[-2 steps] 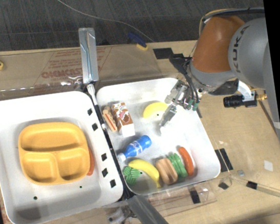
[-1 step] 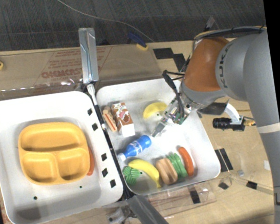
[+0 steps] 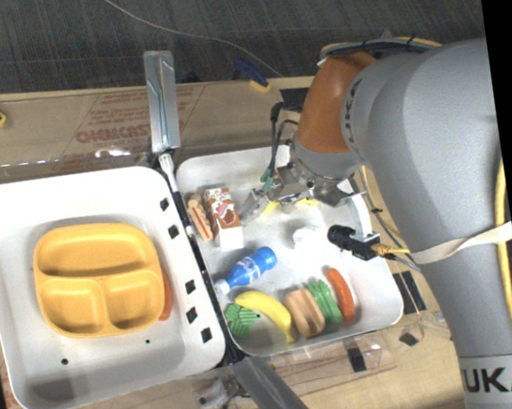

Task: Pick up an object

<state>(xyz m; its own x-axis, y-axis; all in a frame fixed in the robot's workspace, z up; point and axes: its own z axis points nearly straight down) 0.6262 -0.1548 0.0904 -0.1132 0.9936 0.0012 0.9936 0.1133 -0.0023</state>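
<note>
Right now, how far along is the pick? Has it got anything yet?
Done: the arm has reached into the right bin, its gripper low near the far wall, beside the small carton. In hand: nothing visibly held; the view doesn't settle how the jaws stand. Left: the grasp and lift. The blue bottle, banana and sandwich lie untouched, and the yellow tray sits in the left bin.
</note>
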